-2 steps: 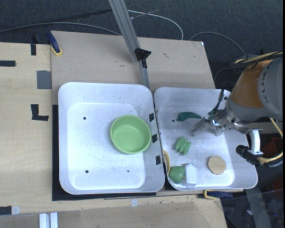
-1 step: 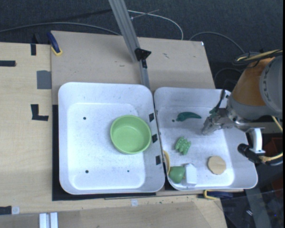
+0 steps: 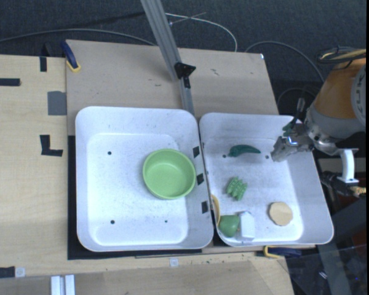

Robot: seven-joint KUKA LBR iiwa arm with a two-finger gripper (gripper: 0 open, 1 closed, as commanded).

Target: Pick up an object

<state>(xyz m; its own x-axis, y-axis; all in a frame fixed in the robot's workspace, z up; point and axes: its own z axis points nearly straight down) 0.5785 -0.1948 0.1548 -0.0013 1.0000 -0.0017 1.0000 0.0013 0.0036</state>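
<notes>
Hanging over the far right part of the right bin (image 3: 307, 226), the gripper (image 3: 281, 150) sits low above the white floor with nothing visible between its fingers; how far apart they stand I cannot tell from here. The grey arm (image 3: 339, 106) with its orange band reaches in behind it from the right.

4 loose things lie in that bin. Nearest the gripper, just to its left, is a dark green pepper-shaped piece (image 3: 243, 150), long, curved and glossy, lying flat. Nearer to me, around the middle of the bin, sits a small ridged light green piece (image 3: 237, 188). In the near right area rests a round tan disc (image 3: 281, 213), like a biscuit. At the near left corner a green ball-like thing (image 3: 229, 225) touches a small white block (image 3: 246, 224).

The left bin (image 3: 92, 165) holds 1 light green bowl (image 3: 168, 174), upright, towards its right side.
</notes>
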